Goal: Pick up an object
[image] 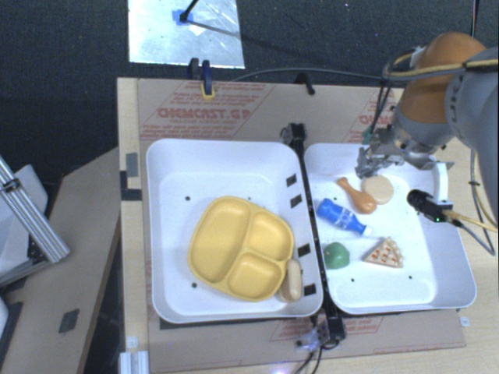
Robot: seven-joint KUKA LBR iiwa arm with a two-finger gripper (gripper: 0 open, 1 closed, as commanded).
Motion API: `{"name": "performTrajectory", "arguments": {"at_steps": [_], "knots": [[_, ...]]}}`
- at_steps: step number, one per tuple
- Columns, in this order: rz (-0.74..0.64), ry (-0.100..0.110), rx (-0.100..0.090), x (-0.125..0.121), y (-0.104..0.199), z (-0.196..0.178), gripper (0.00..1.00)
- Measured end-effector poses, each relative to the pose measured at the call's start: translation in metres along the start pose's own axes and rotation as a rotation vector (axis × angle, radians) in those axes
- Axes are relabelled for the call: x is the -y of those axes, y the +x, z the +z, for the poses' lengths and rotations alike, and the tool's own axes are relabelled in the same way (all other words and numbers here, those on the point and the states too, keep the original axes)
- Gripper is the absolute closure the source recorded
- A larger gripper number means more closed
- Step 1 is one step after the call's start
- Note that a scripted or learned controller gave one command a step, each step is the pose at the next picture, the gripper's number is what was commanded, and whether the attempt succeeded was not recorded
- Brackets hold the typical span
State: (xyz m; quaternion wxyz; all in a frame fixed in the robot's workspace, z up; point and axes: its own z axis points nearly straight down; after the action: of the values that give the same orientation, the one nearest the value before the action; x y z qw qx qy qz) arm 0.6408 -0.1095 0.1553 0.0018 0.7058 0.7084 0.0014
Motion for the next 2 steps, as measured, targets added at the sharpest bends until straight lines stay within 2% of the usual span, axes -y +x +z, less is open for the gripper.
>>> {"name": "performTrajectory", "arguments": {"at_steps": [2], "knots": [[-0.001,-0.002,0.000,-0.004,0.001,-0.098,1.00]]}}
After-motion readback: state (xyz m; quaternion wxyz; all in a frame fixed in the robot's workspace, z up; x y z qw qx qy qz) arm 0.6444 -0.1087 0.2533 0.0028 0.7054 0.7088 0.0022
